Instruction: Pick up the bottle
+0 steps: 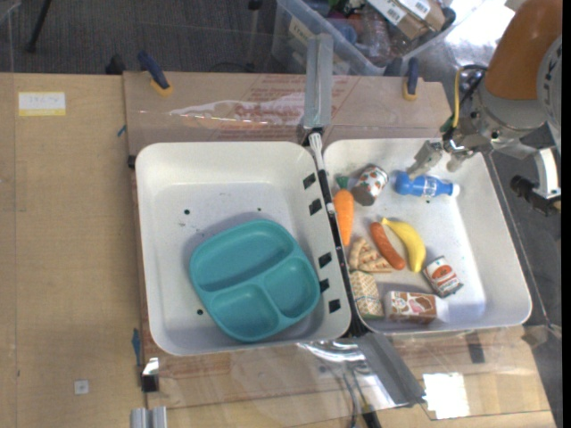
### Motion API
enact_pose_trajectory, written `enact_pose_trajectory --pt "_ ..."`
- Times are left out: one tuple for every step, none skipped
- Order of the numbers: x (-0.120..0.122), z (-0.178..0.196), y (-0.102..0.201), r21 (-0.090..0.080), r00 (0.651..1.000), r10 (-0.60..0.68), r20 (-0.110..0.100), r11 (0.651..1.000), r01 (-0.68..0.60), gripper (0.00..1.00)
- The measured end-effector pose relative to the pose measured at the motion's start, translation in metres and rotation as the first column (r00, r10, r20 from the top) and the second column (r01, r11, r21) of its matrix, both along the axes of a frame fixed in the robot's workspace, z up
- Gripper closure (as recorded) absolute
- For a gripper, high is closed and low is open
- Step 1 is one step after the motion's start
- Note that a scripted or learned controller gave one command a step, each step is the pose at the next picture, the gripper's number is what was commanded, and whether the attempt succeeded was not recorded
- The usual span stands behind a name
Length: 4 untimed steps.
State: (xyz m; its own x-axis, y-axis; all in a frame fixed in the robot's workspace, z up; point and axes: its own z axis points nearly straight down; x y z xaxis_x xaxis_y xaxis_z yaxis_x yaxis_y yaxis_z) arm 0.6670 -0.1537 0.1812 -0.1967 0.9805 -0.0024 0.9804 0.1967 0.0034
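A small blue bottle (426, 185) with a white cap end lies on its side near the back of the right bin (500, 239). My gripper (436, 162) hovers just above and behind the bottle, at the bin's far edge. Its fingers are open, one grey finger (423, 160) slanting down toward the bottle's left end. Nothing is between them. The grey arm with its orange band (526, 47) comes in from the upper right.
Also in the right bin are a carrot (343, 214), a round tin (370, 183), a banana (408, 242), a sausage (386, 245), a small can (443, 276) and a box (410, 306). A teal divided plate (254, 279) lies in the left bin (161, 239). A cluttered crate (375, 12) stands behind.
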Motion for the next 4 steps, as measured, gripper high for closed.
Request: enact_pose_trajectory --pt "-0.071 -0.046 0.025 0.002 0.977 0.213 -0.003 0.977 -0.213 0.00" --pt "-0.083 0.005 0.136 0.002 0.984 0.178 -0.001 0.984 -0.178 0.00" --pt "-0.186 0.004 0.194 0.003 0.921 0.389 -0.005 0.921 -0.389 0.00" --pt "-0.115 0.065 0.120 -0.001 0.917 0.398 0.000 0.917 -0.398 0.00"
